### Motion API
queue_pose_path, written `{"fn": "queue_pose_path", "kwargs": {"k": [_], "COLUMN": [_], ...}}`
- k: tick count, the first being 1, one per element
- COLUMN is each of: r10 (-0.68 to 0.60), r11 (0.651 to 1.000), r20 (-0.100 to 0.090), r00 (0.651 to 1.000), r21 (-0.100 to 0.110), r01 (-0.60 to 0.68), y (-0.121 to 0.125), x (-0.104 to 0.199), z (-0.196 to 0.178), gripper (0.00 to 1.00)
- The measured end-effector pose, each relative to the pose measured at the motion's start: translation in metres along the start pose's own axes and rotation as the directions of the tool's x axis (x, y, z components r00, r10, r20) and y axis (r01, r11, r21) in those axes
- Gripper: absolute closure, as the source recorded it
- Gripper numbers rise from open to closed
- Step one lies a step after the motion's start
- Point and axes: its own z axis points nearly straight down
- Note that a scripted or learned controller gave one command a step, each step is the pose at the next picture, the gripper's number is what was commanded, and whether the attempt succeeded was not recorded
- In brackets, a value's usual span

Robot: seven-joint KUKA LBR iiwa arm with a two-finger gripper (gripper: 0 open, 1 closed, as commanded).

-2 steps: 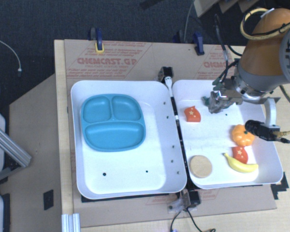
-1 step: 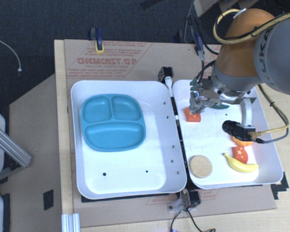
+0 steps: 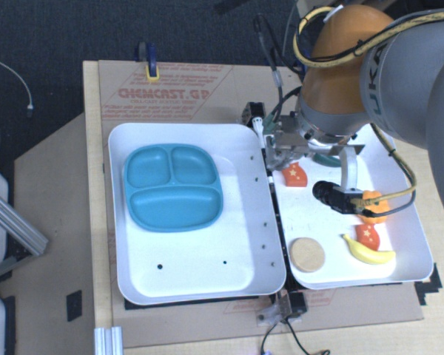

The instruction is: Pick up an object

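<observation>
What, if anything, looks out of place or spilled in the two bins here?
Nothing stands out. The blue plate lies flat in the left bin; the banana, round disc and red piece sit inside the right bin.

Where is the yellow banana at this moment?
The banana lies in the right bin, near its front right corner, just below a red piece and to the right of the round tan disc.

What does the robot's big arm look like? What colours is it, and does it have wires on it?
The thick, rounded grey arm has a shiny orange band above its wrist. Yellow and black cables loop around that band, and another runs down along the arm's side. Below sits the metal two-finger gripper, silvery grey with dark parts.
</observation>
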Motion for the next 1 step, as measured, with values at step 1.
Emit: {"fn": "queue_pose_path", "kwargs": {"k": [1], "r10": [-0.002], "r11": [1.0], "r20": [0.0], "r00": [1.0], "r21": [0.001], "r01": [0.002], "y": [0.0033], "x": [0.0538], "z": [0.0106], "gripper": [1.0]}}
